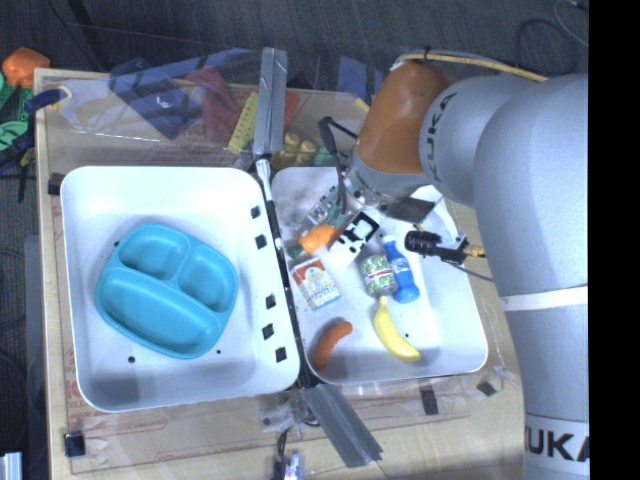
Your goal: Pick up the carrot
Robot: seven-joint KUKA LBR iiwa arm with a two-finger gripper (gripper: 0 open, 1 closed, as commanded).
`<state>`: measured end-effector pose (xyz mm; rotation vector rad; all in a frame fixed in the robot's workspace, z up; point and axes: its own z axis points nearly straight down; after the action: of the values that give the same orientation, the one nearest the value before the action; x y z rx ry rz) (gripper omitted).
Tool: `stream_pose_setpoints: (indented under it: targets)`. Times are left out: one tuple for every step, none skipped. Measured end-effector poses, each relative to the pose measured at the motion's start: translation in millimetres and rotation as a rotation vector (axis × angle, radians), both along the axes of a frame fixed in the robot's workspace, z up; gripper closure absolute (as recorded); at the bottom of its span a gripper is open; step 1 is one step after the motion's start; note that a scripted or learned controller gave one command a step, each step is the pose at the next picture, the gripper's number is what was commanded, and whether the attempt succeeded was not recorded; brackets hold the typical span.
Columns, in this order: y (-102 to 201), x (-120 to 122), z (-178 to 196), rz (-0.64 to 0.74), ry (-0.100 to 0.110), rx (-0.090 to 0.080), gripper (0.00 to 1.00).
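Pincer at the carrot, lift not yet made.
The pincer [338, 226] sits on the carrot [317, 237] in the right bin [455, 343]; its grip cannot be told.

Single fixed overhead camera, slanted over bins [75, 268].

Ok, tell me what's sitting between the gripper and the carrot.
Nothing visible. The gripper is already down at the carrot in the right bin, its tip right against the carrot's upper end. The small carton lies just below the carrot, the can to its right; neither is in the path.
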<state>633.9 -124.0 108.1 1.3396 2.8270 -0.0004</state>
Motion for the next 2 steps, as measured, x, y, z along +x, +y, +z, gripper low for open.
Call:
stream_pose_setpoints:
  targets:
    - [-14.0, -26.0, 7.0, -0.436, 0.013, 0.009, 1.00]
    - [-79.7, 6.3, -16.2, -0.427, 0.011, 0.008, 1.00]
